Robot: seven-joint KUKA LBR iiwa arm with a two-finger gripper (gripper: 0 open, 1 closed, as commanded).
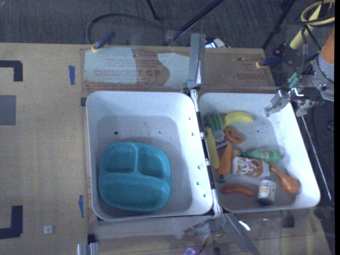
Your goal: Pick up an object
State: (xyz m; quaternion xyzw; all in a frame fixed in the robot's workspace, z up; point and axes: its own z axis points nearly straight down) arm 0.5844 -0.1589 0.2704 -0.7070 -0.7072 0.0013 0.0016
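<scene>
Dark carpet w/ cables and stand legs runs along the top of the frame; below it sits the tan table (pixel 42 158), blue tape bits and black marks at its left. Two white bins sit side by side, center frame. Left bin (pixel 106 108) holds a teal divided plate (pixel 135 176), lower left of that bin. Right bin (pixel 297 142) has the toy food piled along its left and bottom: yellow banana (pixel 238 117) up top, green veg (pixel 214 122) beside it, carrot (pixel 225 161), small carton (pixel 248 167), green piece (pixel 264 154), red sausage (pixel 239 190), little jar (pixel 266 191), orange pear-shaped bit (pixel 287 181). Jaws (pixel 284 101) hang at the upper right, over the bin's top-right corner, apart from the food, nothing seen in them; can't tell how far open
</scene>
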